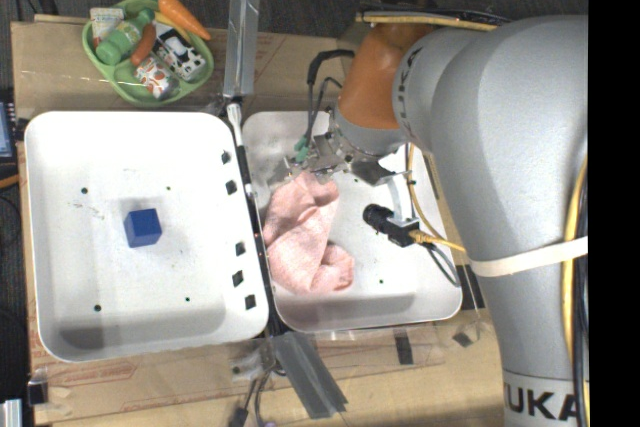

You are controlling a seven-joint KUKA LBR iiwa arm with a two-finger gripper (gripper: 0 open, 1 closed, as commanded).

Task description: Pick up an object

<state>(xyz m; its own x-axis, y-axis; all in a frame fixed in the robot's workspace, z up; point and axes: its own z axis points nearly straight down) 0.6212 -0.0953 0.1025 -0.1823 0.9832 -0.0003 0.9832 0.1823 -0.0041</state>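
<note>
Things: one small blue cube in the left white bin; one crumpled pink cloth in the right white bin.
Room: cube stands alone; cloth lies near the dividing edge.
End effector: above the cloth's top edge; state I cannot tell.

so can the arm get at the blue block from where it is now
Probably yes, but not right away. The blue block lies alone in the left bin with nothing over it. The gripper is low in the right bin at the pink cloth, so it must lift over the divider.
</note>
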